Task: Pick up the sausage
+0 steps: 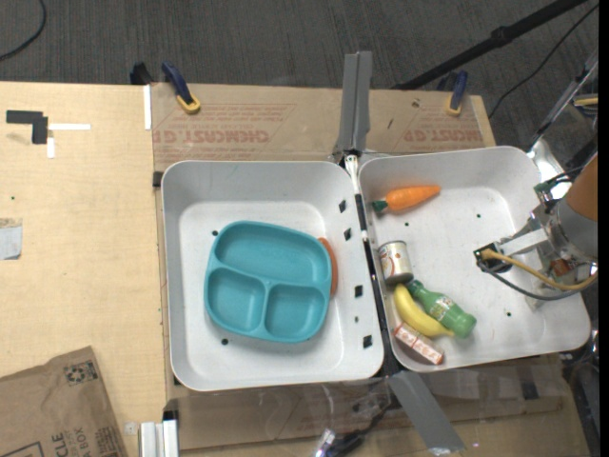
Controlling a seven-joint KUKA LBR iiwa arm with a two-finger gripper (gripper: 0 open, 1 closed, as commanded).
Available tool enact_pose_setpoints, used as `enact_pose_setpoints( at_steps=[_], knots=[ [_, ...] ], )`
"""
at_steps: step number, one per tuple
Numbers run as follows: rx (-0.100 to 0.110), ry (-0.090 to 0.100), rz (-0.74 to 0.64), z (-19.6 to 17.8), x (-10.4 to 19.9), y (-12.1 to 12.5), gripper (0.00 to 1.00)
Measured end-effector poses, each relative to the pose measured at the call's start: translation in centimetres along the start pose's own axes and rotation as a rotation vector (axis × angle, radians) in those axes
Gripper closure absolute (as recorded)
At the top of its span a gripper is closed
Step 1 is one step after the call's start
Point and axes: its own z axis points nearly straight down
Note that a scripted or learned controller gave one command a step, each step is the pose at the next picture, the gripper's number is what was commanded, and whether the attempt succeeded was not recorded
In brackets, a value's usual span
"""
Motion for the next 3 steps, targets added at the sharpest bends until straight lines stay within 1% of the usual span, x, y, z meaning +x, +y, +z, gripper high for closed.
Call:
enact_pose_setpoints(
  at_steps=[1,2,3],
  knots=[
    [0.001,-0.001,0.0,0.0,-0.1,0.0,0.0],
    [-0.001,0.001,0.0,-0.1,-1.5,-0.3,0.0],
    [0.016,-0.029,0.011,0.3,1.8,0.7,0.0]
  ],
)
